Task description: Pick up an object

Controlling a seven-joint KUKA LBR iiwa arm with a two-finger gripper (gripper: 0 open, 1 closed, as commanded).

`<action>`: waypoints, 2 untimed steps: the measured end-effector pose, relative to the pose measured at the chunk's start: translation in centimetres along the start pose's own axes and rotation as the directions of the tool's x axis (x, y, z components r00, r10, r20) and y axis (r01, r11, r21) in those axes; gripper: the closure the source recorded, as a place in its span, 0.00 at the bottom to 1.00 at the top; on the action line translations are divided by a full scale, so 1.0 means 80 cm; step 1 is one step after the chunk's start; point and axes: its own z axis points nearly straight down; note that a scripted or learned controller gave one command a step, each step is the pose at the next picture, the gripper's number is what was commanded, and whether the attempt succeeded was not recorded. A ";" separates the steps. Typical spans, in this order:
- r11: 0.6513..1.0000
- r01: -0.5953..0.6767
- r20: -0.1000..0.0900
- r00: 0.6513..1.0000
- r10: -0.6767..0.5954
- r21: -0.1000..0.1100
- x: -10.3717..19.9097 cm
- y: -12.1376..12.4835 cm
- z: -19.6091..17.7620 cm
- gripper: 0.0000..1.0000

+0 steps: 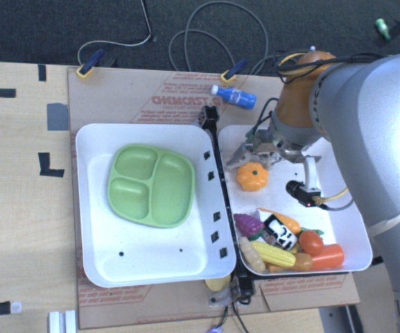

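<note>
In the right bin (349, 220), gripper (255, 155) seemingly touches a small orange pumpkin (252, 177).

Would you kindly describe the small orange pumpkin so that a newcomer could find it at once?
Look at the right-hand white bin, the one the grey arm reaches into. The pumpkin sits alone in its upper left part, just below the gripper and apart from the heap of toy food in the lower corner. It is round, ribbed and orange, with a short green stem.

Light wood-grain bench (19, 207) bears black tape marks (47, 165). A printed cardboard sheet (165, 103) covers its middle, clamped at the far edge. Dark carpet (47, 12) lies beyond, crossed by looping cables (217, 26).
</note>
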 end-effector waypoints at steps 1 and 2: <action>1.000 0.001 0.001 1.000 -0.001 0.007 -0.001 0.000 -0.008 1.00; 1.000 0.001 0.002 1.000 -0.001 0.008 -0.001 0.000 -0.007 0.00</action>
